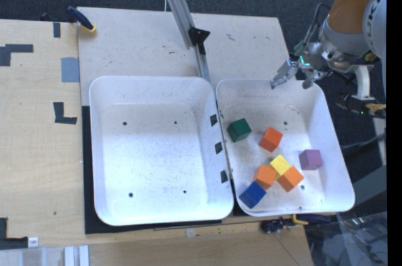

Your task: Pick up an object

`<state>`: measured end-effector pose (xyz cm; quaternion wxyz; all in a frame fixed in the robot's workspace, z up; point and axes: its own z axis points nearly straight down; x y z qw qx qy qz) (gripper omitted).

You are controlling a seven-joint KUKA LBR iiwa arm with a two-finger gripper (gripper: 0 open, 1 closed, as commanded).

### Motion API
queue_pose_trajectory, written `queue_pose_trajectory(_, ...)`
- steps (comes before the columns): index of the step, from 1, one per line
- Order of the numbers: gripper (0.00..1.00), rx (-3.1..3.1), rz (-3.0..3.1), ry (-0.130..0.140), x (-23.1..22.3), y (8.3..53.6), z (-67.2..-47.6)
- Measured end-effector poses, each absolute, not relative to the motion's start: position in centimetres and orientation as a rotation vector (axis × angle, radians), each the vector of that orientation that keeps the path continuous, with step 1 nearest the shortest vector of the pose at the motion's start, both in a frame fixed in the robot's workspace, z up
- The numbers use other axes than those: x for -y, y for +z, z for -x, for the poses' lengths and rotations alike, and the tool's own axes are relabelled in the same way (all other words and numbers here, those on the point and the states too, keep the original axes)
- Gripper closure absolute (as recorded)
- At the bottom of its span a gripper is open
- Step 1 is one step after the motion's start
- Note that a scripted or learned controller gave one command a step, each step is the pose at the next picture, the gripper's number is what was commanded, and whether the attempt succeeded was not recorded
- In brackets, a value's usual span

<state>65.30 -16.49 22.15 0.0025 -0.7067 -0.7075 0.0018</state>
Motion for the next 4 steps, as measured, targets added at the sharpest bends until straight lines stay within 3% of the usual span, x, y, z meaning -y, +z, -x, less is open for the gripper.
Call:
queue_pose_trajectory(1, 0.00, 2.224, 2.219, 0.003, 16.5, 22.5, -65.4)
queue_pose_trajectory(3, 0.00, 2.220, 2.214, 0.009, 16.0, 10.4, -66.2)
queue_pose_trajectory(4, 0.00, 2.224, 2.217, 0.006, 15.9, 9.1, -66.1)
